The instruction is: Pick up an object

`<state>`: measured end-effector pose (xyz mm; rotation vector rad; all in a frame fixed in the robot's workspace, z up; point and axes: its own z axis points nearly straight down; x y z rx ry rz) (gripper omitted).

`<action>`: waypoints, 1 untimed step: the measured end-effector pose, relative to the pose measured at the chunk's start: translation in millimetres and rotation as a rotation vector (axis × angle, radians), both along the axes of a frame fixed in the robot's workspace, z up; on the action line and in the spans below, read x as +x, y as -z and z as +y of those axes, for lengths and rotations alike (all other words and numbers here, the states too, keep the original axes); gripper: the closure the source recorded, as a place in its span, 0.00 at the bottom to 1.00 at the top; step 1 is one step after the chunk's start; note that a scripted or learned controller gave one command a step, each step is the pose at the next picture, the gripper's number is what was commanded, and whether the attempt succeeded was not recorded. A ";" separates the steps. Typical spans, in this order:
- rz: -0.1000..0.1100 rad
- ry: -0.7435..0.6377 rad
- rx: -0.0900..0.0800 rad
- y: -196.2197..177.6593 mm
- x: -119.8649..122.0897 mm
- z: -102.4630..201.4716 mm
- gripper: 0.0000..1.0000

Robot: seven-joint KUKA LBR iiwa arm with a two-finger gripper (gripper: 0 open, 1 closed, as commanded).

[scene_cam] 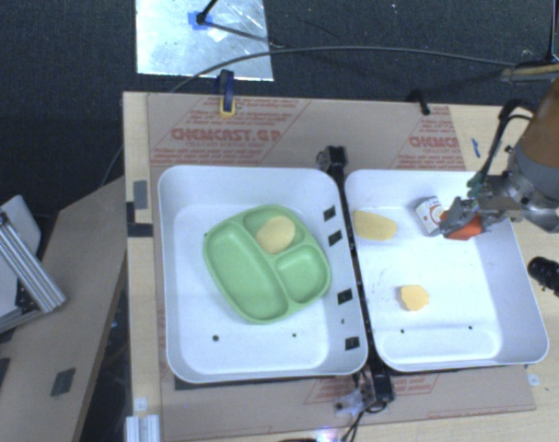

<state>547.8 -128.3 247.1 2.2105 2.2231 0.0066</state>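
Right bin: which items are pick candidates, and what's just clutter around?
Job:
claw
white-and-red packet
orange item by the claw
yellow piece
small yellow chunk

Lying about:
green tray, yellow lump in it, left bin
foil sheet
blue clamp

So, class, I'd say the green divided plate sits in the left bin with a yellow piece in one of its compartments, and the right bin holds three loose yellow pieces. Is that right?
Not quite. The camera view shows two loose yellow pieces in the right bin, not three: one near its left wall and one lower down. The rest stands: the green divided plate sits in the left bin with a yellow piece in one of its compartments.
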 end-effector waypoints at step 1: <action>0.006 -0.004 0.003 13.3 10.3 51.5 1.00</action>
